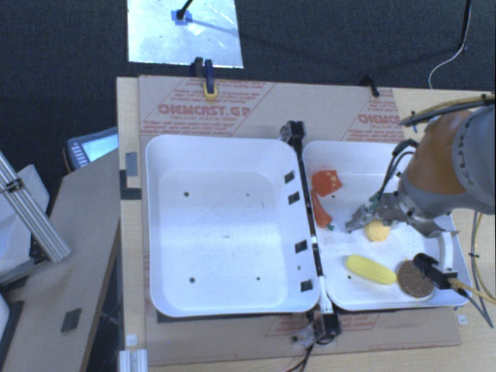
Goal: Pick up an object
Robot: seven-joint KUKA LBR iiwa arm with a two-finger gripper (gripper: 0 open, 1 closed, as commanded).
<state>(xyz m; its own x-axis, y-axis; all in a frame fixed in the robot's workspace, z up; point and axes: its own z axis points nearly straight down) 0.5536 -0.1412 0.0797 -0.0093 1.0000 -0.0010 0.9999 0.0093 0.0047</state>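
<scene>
In the right bin (350,155), my gripper (359,220) hangs low over the middle of the floor, the grey arm reaching in from the right. A small yellow lump (378,231) lies just right of the gripper tip, touching or nearly touching it. An orange-red piece (325,183) sits by the bin's left wall, farther back. A yellow corn cob (370,270) lies near the front wall. Beside it rests a brown round disc (415,280). A small green bit (329,225) lies by the left wall.
The left bin (225,157) stands alongside, sharing a divider with black clips (298,200). Both bins rest on a cardboard sheet (256,103). A clamp (208,80) holds the sheet's far edge.
</scene>
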